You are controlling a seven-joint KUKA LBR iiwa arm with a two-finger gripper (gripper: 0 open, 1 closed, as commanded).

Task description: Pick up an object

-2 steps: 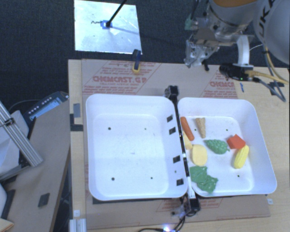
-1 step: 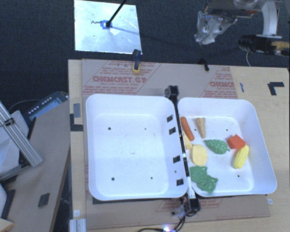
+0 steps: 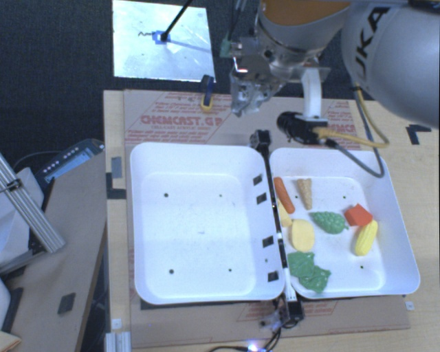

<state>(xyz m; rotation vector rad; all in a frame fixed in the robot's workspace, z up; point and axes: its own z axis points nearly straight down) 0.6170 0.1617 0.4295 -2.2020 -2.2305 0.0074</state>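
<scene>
While our gripper (image 3: 249, 96) hangs high up, past the far edge of the right bin (image 3: 395, 227), we have not picked anything yet. We cannot tell how the gripper is set, because it looks small and blurry from here. Nothing seems to be in it.

We think we are at the very start: choosing a thing and getting over it. Next we need to swing toward the near side, stop over the right bin, and come straight down on one toy.

Our arm (image 3: 392, 48) comes in from the top right corner, big and grey, with its orange band (image 3: 302, 10) just above the wrist. The wrist points down at the bench.

All the toys lie in the right bin. An orange carrot (image 3: 284, 194) lies by its left wall, with a tan cone (image 3: 304, 193) just beside it. A yellow potato (image 3: 302, 235) sits near the middle, a green leaf (image 3: 328, 221) is next to it, and a red block (image 3: 358, 215) touches a yellow corn (image 3: 365, 238) near the right wall. A green lettuce piece (image 3: 308, 270) lies at the near edge.

The carrot looks easy to us, as it lies a bit apart.
</scene>
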